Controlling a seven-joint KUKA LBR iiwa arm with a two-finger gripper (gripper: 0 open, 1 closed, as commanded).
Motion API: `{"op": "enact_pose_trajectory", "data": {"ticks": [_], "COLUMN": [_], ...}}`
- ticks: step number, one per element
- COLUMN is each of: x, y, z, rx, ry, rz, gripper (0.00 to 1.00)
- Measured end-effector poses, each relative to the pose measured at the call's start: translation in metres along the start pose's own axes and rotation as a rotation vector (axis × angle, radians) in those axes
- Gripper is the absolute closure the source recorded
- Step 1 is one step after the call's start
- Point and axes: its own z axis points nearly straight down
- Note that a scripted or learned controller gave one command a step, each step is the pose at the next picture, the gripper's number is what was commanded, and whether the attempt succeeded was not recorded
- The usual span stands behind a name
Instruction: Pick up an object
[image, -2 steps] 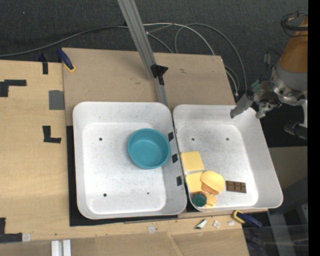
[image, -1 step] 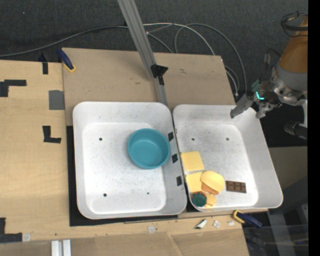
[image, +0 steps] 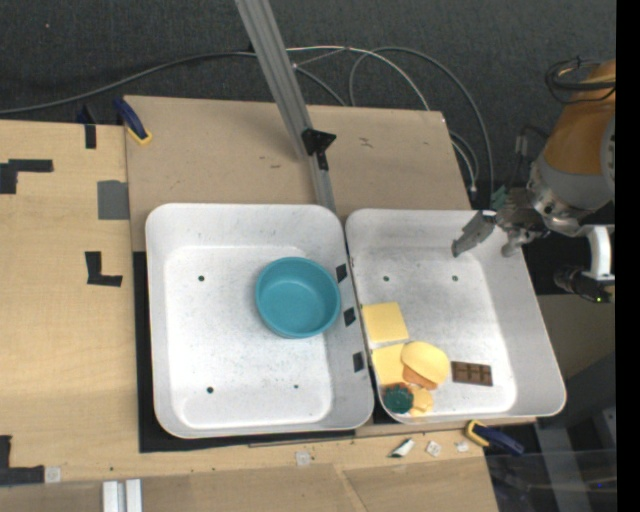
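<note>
In the left bin (image: 180, 330) stands a teal bowl (image: 296, 296), near the bin's right wall. The right bin (image: 450, 290) holds a pale yellow square block (image: 384, 323), a round yellow-orange object (image: 425, 363), a small dark teal object (image: 399, 399) and a brown chocolate-like bar (image: 471, 374), all crowded at its front. My gripper (image: 490, 240) hovers over the right bin's far right corner, well away from those objects. It is open, with nothing between its fingers.
A slanted metal pole (image: 290, 100) rises behind the seam between the bins. Cables (image: 420, 80) loop over the back of the bench. Blue-and-yellow clamps lie at the back left (image: 133, 120) and the front right (image: 495, 437).
</note>
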Motion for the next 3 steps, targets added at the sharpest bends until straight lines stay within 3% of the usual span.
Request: {"op": "enact_pose_trajectory", "data": {"ticks": [2,3], "x": [0.0,0.0], "y": [-0.004,-0.002], "z": [0.107,0.094], "rx": [0.0,-0.004], "ry": [0.0,0.0], "rz": [-0.001,-0.002], "gripper": [0.0,1.0]}}
